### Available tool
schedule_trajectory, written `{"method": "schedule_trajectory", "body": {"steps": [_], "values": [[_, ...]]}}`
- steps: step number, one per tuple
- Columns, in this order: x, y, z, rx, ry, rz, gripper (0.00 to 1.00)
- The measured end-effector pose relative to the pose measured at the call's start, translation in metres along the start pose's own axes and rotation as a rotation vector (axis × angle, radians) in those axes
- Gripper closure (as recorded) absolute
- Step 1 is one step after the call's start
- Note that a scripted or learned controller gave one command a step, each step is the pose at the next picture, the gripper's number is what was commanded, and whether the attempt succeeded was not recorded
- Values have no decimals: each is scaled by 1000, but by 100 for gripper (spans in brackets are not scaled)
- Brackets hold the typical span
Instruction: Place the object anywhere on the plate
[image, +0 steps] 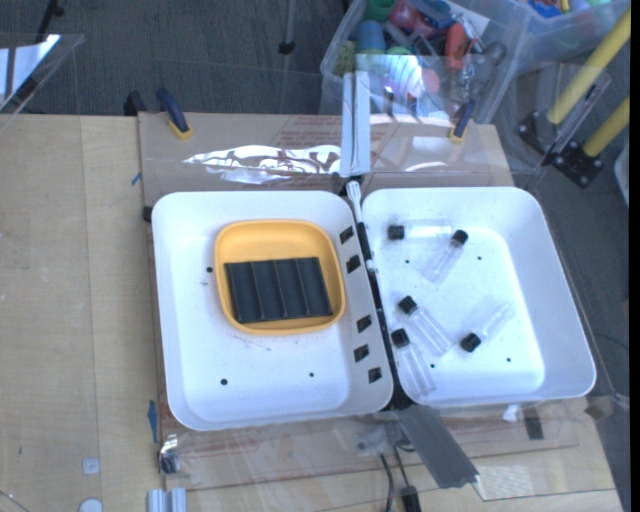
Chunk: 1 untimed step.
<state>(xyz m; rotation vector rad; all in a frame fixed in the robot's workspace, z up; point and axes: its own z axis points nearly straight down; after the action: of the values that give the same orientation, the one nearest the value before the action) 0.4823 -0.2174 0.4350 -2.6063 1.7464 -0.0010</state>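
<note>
**Pick not yet made; nothing placed on the plate.**
Capped vials (445, 255) are scattered in the right bin (525, 240), well apart from the plate (228, 250) in the left bin (190, 350). The claw's state cannot be told. Next, one vial must be gripped across its body and carried over.

Crumpled foil (262, 160) (behind bins), blue clamps (172, 112).

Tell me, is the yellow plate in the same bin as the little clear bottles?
No, the yellow plate sits in the left bin; the clear bottles lie in the right bin.
</note>
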Motion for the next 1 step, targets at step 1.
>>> {"method": "schedule_trajectory", "body": {"steps": [1], "values": [[-6, -1, 0, -1, 0, -306, 100]]}}
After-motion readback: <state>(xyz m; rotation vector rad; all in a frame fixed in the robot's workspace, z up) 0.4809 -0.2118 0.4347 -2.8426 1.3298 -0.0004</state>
